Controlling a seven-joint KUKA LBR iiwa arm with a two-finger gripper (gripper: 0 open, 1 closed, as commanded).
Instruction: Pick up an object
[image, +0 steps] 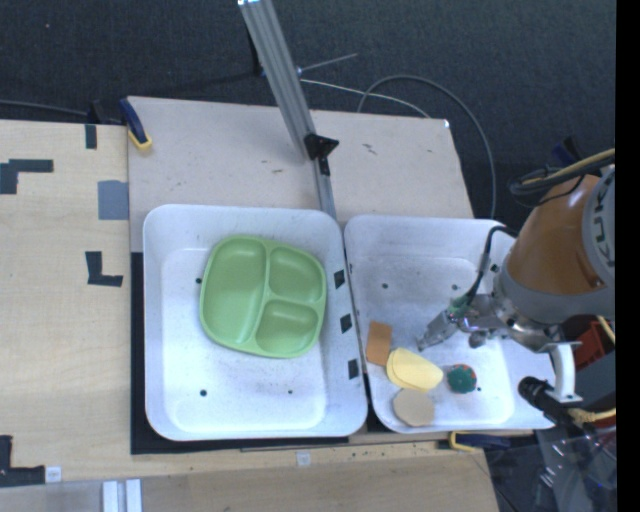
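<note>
Yellow rounded piece (414, 369) sits near the front of the right bin (420, 250), touching an orange block (379, 343) and a tan disc (413, 407), with a small teal thing (461, 379) just beside it. The gripper (455, 333) hangs above them with fingers apart, holding nothing. A green divided plate (264, 296) is in the left bin (170, 400).

My bench (60, 260): pale wood surface with grey tape marks on its left part. On it, one tan board (400, 160), lightly scuffed. On the board, two shallow white bins, touching side by side: left bin (170, 330), right bin (410, 250). Yellow-and-blue clamp (135, 125) at the board's far left corner.
</note>
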